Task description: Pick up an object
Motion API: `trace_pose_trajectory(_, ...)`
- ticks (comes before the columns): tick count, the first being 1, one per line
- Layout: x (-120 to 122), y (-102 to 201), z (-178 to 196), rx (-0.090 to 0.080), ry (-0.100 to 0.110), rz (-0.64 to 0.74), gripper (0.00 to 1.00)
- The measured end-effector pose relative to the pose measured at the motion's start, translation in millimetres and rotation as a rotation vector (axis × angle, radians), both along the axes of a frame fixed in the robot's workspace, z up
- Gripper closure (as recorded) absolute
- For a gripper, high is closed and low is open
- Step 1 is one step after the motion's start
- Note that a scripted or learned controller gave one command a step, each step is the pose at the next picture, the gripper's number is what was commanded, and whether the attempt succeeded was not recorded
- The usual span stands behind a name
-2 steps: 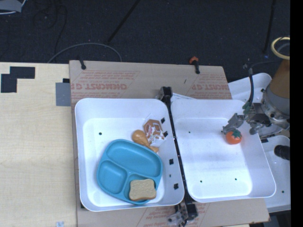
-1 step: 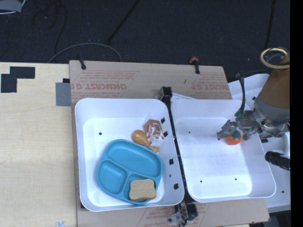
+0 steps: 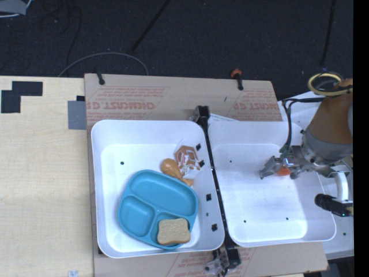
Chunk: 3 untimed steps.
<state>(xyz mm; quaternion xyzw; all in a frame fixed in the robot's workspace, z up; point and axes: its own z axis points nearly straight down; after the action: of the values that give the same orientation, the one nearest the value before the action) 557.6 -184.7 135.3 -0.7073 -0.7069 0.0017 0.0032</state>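
one gripper (image 3: 271,170) in right bin (image 3: 259,224), plate (image 3: 155,203) well left

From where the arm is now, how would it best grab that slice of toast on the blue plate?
Grip the tan slice of toast across its two side edges, coming straight down from above. It lies flat in a shallow compartment of the blue divided plastic plate, so only its edges offer purchase, and the raised rim probably blocks sideways approaches.

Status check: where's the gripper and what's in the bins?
Gripper over right bin. Blue tray, bread slice, wrapper in left bin, untouched.
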Motion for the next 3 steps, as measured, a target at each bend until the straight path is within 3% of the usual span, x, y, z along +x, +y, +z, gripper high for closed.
trace_pose_trajectory(1, 0, -1, 12, -0.001, -0.002, -0.002, 1.00)
trace_pose_trajectory(2, 9, -7, 70, -0.003, -0.010, 0.002, 1.00)
trace_pose_trajectory(3, 9, -7, 67, -0.002, -0.005, 0.001, 1.00)
